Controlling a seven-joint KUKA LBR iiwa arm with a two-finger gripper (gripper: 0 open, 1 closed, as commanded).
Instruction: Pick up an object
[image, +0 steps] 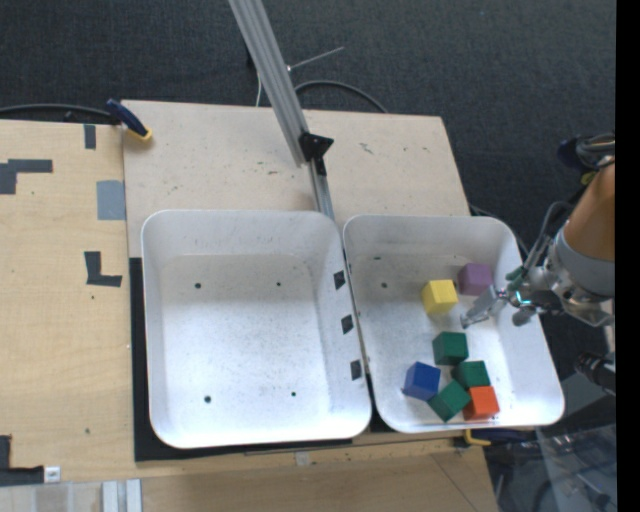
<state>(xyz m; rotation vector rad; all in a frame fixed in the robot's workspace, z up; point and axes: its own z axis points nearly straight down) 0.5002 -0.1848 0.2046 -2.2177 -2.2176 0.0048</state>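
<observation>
1. Camera view from above puts the claw (497, 303) over the right part of the right bin (420, 235), its grey metal fingers spread apart with nothing between them.
2. Behind the claw, the arm (590, 250) enters from the right; its orange band is partly cut off, and the wrist details blur into cables.
3. A purple block (475, 276) lies just up and left of the claw, near it; whether a fingertip touches it cannot be told.
4. A yellow block (439, 294) sits just left of the purple one.
5. Lower in the same bin a green block (450, 347) stands alone, and below it a blue block (422, 380), two more green blocks (472, 373) (449, 401) and an orange block (482, 402) crowd together, touching or nearly so; the orange one partly hides its green neighbour.
6. Left of this, the left bin (160, 300) shows only dark specks on its floor.
7. Both bins rest on the bench (200, 150), where a slanted metal rail (275, 75) runs off the top edge and a small blue and yellow object (128, 118) is too small to identify.
</observation>
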